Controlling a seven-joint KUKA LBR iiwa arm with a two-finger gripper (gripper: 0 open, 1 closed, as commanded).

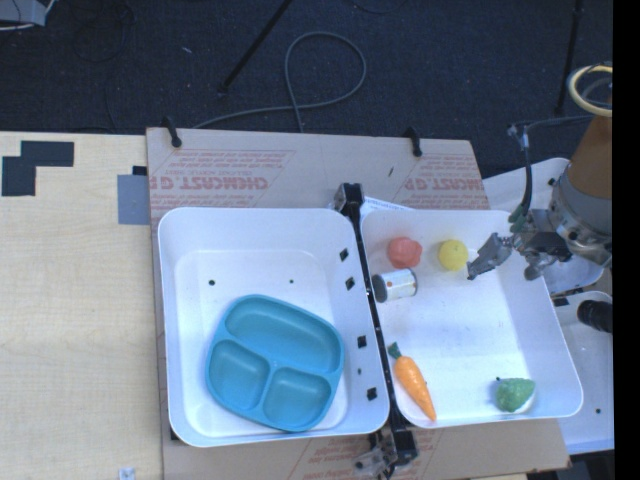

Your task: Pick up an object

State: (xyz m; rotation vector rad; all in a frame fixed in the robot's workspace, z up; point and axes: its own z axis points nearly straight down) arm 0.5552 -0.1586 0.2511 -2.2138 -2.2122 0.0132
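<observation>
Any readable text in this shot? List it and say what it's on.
Red print on the cardboard sheet behind the bins, twice, upside down and mirrored as seen here: seems to read "CHEMCAST", then blurs.
More red print on the cardboard's front edge: too blurred to read.
Small metal can in the right bin: no readable label.
Blue divided tray, carrot: no text.
</observation>
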